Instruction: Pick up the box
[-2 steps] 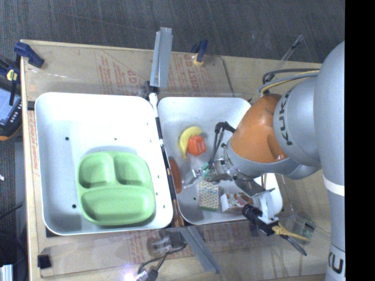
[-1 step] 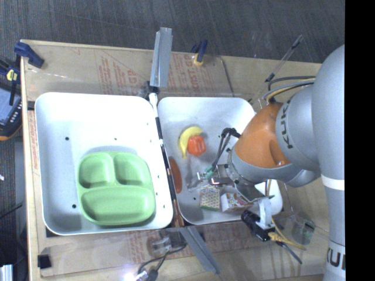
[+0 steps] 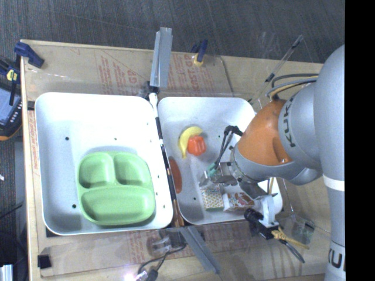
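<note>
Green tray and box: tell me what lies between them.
In the camera view, between the green tray and the box stand the two bins' adjoining walls, then a flat reddish-brown item on the right bin's floor.

Box (image 3: 224,200): right part lying under the arm's wrist, print too small to read. Gripper (image 3: 218,174): fingers blurring into clutter. Arm (image 3: 304,127): running off the frame's right.

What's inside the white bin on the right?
The right bin holds a banana, an orange toy and a box beneath the hand. The arm covers the rest.
</note>
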Motion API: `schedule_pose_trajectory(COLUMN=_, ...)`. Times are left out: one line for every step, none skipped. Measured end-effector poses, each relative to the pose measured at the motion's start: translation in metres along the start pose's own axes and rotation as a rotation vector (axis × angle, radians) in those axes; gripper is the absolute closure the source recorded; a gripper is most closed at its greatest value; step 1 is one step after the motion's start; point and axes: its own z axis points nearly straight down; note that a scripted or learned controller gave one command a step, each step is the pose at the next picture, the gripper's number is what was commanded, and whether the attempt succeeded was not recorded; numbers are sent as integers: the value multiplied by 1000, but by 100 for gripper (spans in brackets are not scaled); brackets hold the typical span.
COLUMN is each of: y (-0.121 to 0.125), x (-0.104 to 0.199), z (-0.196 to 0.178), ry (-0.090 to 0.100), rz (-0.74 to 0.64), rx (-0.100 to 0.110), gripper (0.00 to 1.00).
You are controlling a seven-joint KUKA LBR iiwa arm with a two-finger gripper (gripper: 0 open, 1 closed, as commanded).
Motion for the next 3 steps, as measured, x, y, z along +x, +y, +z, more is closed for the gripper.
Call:
schedule_pose_trajectory(y=18, x=51, z=-136, ry=3, rz=-144, rx=5, gripper=100)
schedule_pose_trajectory(y=19, x=114, z=-168, ry=3, rz=-319, rx=2, gripper=100)
schedule_pose_trajectory(y=18, x=162, z=-150, ry=4, rz=-6, rx=9, gripper=100)
